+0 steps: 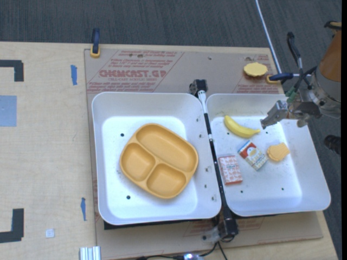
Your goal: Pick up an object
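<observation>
**Reaching for the banana in the right bin**

Picking a target first, we settle on the banana, since it lies closest to the gripper. It rests on the floor of the right bin, in the upper part of that bin, right of centre in the frame. Its long axis runs from upper left to lower right, and its lower-right tip points toward the gripper, which sits just to the right of that tip and slightly above it in the frame. We judge that the coming move has to travel leftward and a little down the frame to get over the fruit's middle, and that the fingers should close across the narrow width, not along the length.

We cannot tell whether the gripper is open or closed from this angle; we see nothing held in it.

Farther down the same bin lie a small carton, an orange chunk beside it, and a red-and-white packet near the dividing wall. The left bin carries a yellow divided tray. A round yellow piece sits on the board above the right bin.
</observation>
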Available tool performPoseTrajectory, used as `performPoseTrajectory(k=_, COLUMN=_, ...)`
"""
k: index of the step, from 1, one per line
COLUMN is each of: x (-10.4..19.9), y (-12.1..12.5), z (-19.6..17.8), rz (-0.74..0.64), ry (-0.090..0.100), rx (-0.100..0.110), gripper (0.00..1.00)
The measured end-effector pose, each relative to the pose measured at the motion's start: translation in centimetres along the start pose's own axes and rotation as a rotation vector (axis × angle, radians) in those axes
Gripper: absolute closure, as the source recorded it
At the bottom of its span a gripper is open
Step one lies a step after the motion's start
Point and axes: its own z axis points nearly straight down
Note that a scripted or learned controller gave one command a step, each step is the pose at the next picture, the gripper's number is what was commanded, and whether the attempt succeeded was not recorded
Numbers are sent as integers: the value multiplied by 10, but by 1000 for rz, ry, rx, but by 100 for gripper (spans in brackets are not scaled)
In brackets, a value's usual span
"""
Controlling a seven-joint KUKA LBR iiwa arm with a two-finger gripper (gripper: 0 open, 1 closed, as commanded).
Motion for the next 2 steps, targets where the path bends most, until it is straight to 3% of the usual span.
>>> performPoseTrajectory(k=1, x=-29, y=17, z=133, rz=1, ry=0, rx=1, gripper=0)
performPoseTrajectory(k=2, x=5, y=10, z=167, rz=1, ry=-3, rx=-11, gripper=0)
